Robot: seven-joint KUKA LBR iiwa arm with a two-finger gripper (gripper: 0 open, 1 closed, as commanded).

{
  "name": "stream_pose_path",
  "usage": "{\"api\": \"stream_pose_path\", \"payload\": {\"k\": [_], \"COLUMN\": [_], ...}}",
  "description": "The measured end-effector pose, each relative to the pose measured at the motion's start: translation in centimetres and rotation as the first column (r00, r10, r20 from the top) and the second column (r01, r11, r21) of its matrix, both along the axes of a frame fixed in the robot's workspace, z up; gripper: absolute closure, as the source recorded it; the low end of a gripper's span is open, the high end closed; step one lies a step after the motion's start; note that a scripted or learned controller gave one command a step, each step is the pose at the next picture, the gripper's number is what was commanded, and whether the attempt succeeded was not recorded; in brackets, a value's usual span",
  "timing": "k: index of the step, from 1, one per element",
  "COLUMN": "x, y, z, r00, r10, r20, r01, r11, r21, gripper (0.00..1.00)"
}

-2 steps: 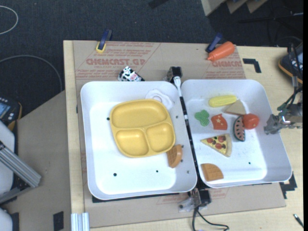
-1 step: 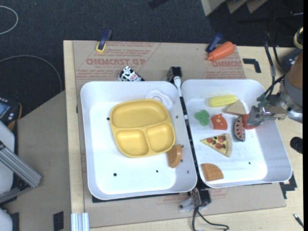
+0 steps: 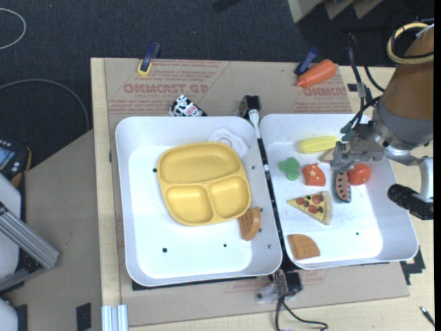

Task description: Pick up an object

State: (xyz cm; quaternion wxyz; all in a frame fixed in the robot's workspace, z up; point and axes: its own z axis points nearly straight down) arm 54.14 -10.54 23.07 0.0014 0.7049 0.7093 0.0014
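The right bin (image 3: 386, 250) holds several toy foods: a yellow corn cob (image 3: 315, 144), a green broccoli (image 3: 290, 167), a red strawberry (image 3: 314, 176), a watermelon slice (image 3: 342, 187), a red tomato (image 3: 360, 176), a pizza slice (image 3: 311, 206) and a brown bread piece (image 3: 303, 245). My gripper (image 3: 349, 156) hangs low over the back of this bin, just above the watermelon slice and the tomato and right of the corn. Its body hides what lies directly beneath it.
The left bin (image 3: 138, 247) carries a yellow divided plate (image 3: 203, 183), a brown pastry (image 3: 250, 223) near its right wall and a white ring (image 3: 231, 141) at the back. On the bench behind the bins lie an orange carrot (image 3: 317, 73) and a black-and-white toy (image 3: 185, 107).
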Motion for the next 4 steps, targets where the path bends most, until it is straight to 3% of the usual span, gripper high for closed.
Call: {"api": "stream_pose_path", "payload": {"k": [3,4], "x": [4.8,6.0], "y": [15.8,18.4], "z": [-1.2,-1.3], "r00": [1.0,1.0], "r10": [0.002,-0.002], "r20": [0.0,0.0], "r01": [-0.002,0.002], "r11": [1.0,1.0], "r21": [0.003,0.001], "gripper": [1.0,1.0]}}
